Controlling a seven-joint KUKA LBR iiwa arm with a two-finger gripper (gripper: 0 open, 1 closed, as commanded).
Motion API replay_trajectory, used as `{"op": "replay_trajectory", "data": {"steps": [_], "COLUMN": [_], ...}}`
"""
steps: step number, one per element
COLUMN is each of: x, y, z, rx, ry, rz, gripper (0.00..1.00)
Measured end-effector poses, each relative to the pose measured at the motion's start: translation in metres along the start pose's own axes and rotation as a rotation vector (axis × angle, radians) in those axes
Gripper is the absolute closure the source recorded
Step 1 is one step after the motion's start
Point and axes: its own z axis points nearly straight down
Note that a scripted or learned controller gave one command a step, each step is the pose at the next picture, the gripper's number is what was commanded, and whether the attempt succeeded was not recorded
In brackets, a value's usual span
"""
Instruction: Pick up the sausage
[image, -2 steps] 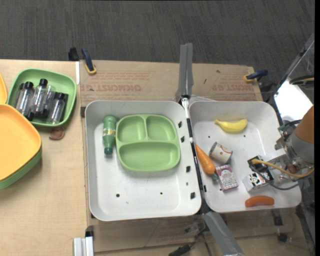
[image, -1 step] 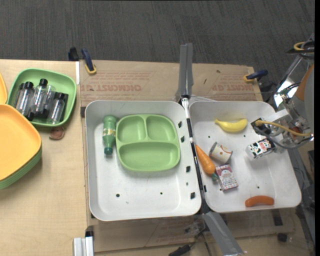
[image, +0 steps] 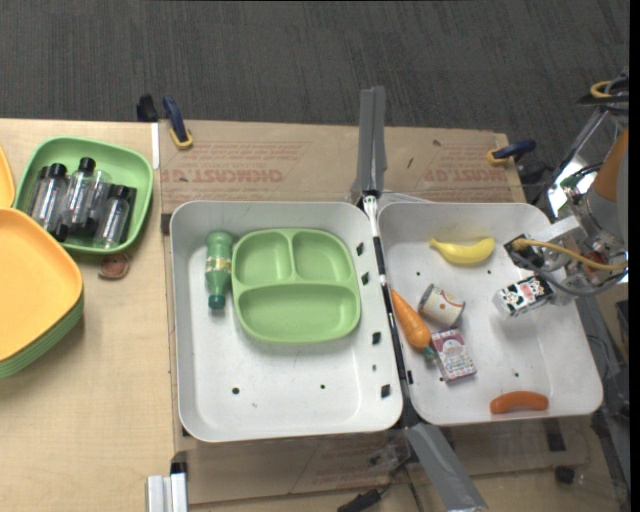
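The sausage (image: 519, 402) lies on its side near the front edge of the right bin (image: 545, 345), long axis running roughly left to right, with bare white floor all round it. The gripper (image: 562, 268) sits over the far right side of that bin, well apart from the sausage and just above a black-and-white carton (image: 524, 294). Whether it is open or closed cannot be told from this angle, and nothing can be seen held in it.

The step in hand looks like the approach, with the reach and the grasp not yet done. To do it well, the arm should probably travel toward the front of the bin before it drops, so it clears the carton instead of nudging it. The jaws would best close across the sausage's short width, at its middle (a round, smooth thing like this is likely to roll or squirt out if caught near one end). Coming straight down should help, since the front wall is close and a slanted approach might clip the rim.

The pink carton (image: 454, 356), the carrot (image: 409, 318) and the banana (image: 462, 249) lie well away and should not interfere
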Motion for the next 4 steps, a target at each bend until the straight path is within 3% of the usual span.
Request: {"op": "replay_trajectory", "data": {"steps": [4], "x": [-0.002], "y": [-0.003], "z": [-0.029], "rx": [0.006], "ry": [-0.022], "rz": [-0.022], "gripper": [1.0]}}
